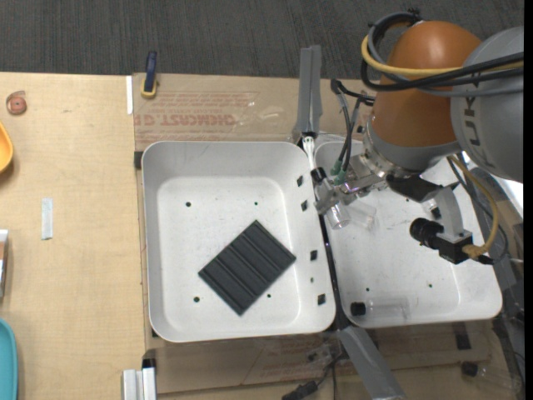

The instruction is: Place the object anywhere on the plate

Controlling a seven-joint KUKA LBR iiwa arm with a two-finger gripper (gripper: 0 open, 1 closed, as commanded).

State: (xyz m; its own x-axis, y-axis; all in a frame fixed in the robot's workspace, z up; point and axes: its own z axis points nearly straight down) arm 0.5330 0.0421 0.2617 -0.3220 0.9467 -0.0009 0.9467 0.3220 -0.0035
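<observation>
The plate (247,267) is a dark grey ribbed rectangle lying flat and turned at an angle in the left bin (166,182). My gripper (343,211) hangs low over the back left part of the right bin (466,307), close to the wall shared by the two bins. The orange band and grey wrist above hide much of it. A small dark object (358,309) lies near the front left corner of the right bin, well clear of the gripper. I see nothing held at the gripper.
Cables and a black fitting (435,234) hang from the arm over the right bin's middle. Black clips (316,255) sit along the divider between the bins. On the wooden bench to the left lie a small white strip (47,219) and a blue clamp (150,67).
</observation>
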